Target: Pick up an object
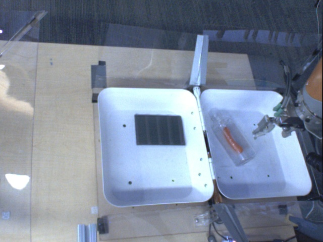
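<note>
A clear plastic bottle with an orange item inside (232, 140) lies tilted in the right bin (282, 185), close to its left wall. A dark ribbed rectangular pad (159, 130) lies flat in the left bin (116, 180). My gripper (274, 129) hangs over the right side of the right bin, a little to the right of the bottle and apart from it. Its fingers (262, 126) stand open with nothing between them.
A metal divider post (199, 67) rises at the back where the two bins meet. The arm and its cables (308, 100) occupy the right edge. Wooden bench (55, 135) spreads to the left of the bins.
</note>
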`<control>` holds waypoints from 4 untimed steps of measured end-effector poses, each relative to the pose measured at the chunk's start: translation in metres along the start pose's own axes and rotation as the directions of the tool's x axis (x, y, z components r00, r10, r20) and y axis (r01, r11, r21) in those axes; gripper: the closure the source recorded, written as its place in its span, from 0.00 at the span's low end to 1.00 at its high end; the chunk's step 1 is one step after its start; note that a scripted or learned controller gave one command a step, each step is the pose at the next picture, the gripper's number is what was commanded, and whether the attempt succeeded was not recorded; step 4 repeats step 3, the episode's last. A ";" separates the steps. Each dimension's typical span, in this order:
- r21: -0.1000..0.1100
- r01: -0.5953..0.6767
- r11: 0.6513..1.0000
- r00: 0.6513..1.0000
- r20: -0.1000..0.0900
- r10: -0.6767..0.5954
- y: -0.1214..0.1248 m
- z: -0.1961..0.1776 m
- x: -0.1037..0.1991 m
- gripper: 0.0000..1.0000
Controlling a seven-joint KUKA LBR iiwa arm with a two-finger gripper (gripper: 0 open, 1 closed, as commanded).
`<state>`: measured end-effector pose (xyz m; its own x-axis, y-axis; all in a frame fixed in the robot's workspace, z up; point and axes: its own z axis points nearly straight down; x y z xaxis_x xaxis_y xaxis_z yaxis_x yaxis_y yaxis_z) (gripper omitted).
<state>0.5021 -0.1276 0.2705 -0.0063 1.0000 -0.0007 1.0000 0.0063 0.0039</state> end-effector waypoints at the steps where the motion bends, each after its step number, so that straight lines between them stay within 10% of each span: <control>1: 0.000 0.047 0.999 0.999 -0.001 -0.047 0.038 0.078 0.048 0.00; 2: -0.004 0.077 0.997 0.997 0.000 -0.077 0.072 0.175 0.015 0.00; 4: -0.014 0.210 0.978 0.978 0.006 -0.210 0.086 0.179 0.035 0.00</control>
